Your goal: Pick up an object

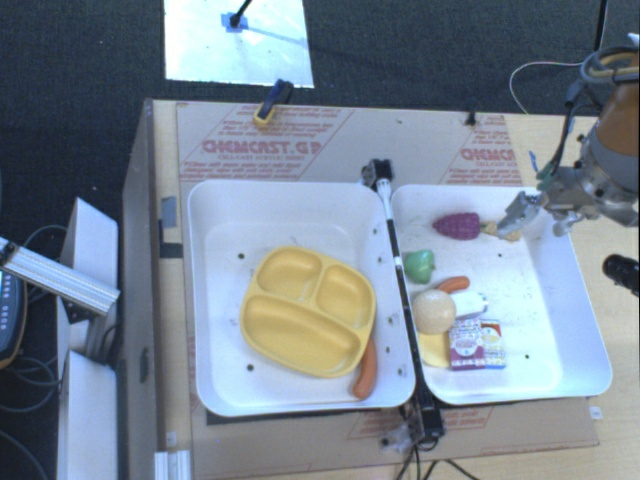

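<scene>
Bins, toys and one red brand name

Lettering first: the brown protective sheet (300, 143) under both bins reads "CHEMCAST" in red, printed at least twice, with smaller lines below too fine for me to read. The small red-and-white printed carton (476, 345) carries a picture and text, but it is too blurred to make out.

Now the count. Two shallow white bins: the left bin (215, 268) holds one yellow plastic divided tray (308, 310) with three compartments, and one orange toy sausage (366, 370) lying just beside the tray's lower right edge. The right bin (575, 338) holds one purple toy vegetable (458, 226), one green toy pepper (419, 264), one small orange carrot (453, 285), one cream round ball (434, 311), one yellow wedge (433, 349) touching the carton, and a white piece (470, 304).

My gripper (522, 214) sits over the right bin's upper edge, just right of the purple vegetable. Whether my fingers are spread or closed, I cannot tell; nothing shows between them.
</scene>
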Controlling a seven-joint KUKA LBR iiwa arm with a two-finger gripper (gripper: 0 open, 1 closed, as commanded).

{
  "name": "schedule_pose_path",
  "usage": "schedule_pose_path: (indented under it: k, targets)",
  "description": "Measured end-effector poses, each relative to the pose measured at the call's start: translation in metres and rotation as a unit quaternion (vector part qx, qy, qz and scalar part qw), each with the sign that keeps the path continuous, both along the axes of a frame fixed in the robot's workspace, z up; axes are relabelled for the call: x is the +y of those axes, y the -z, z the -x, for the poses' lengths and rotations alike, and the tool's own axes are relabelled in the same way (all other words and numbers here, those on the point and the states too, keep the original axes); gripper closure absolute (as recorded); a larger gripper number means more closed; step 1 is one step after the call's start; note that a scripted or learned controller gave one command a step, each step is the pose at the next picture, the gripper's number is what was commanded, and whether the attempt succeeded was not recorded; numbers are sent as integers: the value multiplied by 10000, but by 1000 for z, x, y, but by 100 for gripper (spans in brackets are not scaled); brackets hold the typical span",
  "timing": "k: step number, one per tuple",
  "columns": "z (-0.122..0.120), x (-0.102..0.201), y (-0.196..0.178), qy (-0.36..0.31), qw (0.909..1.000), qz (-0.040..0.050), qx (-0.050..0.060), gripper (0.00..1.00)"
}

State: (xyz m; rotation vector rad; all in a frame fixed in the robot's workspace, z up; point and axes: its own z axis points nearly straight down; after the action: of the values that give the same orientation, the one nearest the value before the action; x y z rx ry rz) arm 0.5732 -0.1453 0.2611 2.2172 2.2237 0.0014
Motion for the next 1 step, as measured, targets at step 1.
schedule_pose_path:
  k: [1]
  targets:
    - [-58, 46, 76, -4, 10000, -5, 8, 0]
